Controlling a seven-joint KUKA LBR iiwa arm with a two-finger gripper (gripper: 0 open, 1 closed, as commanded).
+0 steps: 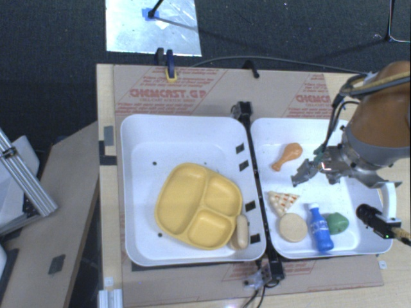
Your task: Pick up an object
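The right bin (pixel 292 128) holds an orange drumstick (pixel 286 156), a pizza slice (pixel 282 201), a tan round disc (pixel 292 227), a blue bottle (pixel 319 227) and a green lump (pixel 337 222). My gripper (pixel 307 165) hangs over the middle of this bin, pointing left, just right of the drumstick and above the pizza slice. Its two dark fingers stand apart and open, with nothing between them.
The left bin (pixel 167 133) carries a yellow divided plate (pixel 199 205) with a tan roll (pixel 241 231) at its right edge. A black divider (pixel 252 172) runs between the bins. The arm's bulk (pixel 379 127) covers the right bin's far right side.
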